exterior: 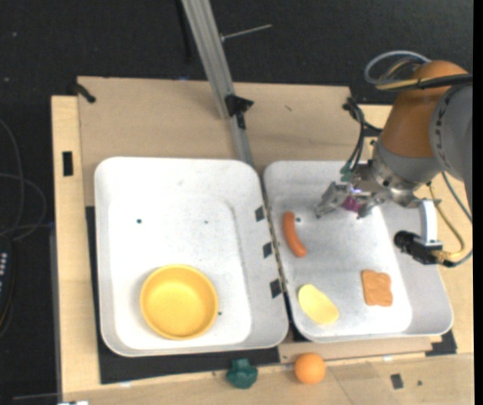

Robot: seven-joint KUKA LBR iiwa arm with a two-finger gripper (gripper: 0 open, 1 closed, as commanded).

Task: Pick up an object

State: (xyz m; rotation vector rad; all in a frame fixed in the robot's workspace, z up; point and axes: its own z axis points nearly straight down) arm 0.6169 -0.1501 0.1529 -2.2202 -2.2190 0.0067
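Nearest to us, on the bare wooden bench (140, 116) in front of the bins, we see an orange ball (309, 368) and, just to its left, a small dark green object (241, 374) whose kind we cannot make out. Behind them, the left bin (182, 192) holds a yellow bowl (179, 301) upright in its near part. In the right bin (402, 310) we find a pale yellow piece (317, 304) near the front edge, an orange-brown block (377, 288) to its right, and farther back a slim orange sausage-shaped object (294, 234) lying close to the bin's left wall. Beyond these, the gripper (349, 199) hangs over the far part of the right bin, apart from all three items; we cannot tell how its jaws stand. A metal pole (212, 57) rises at the back.
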